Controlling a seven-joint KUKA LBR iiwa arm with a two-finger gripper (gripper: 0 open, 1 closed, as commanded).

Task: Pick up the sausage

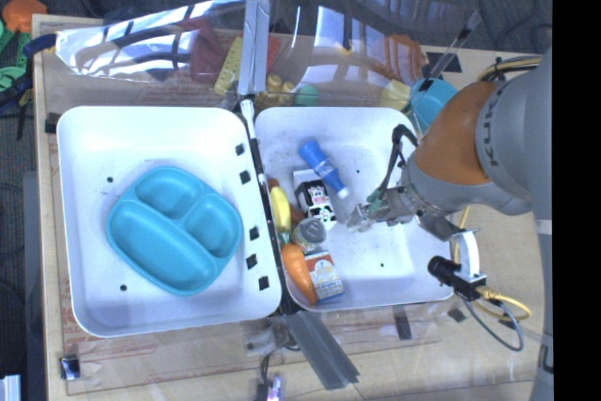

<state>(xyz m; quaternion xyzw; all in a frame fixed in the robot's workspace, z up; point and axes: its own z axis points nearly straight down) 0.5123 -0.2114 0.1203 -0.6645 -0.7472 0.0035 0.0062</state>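
The blue divided tray (175, 227) fills the left bin (75, 136). Right of it, along the right bin's (376, 122) left wall, lie a banana (280, 207), an orange item (297, 268) and a carton (324, 277); no sausage is clearly distinguishable. The end effector (362, 216) hangs low inside the right bin; I cannot tell its state.

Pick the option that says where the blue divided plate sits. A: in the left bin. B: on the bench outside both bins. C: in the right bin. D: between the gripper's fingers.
A: the blue divided plate lies flat on the floor of the left bin, while the gripper is over the right bin.
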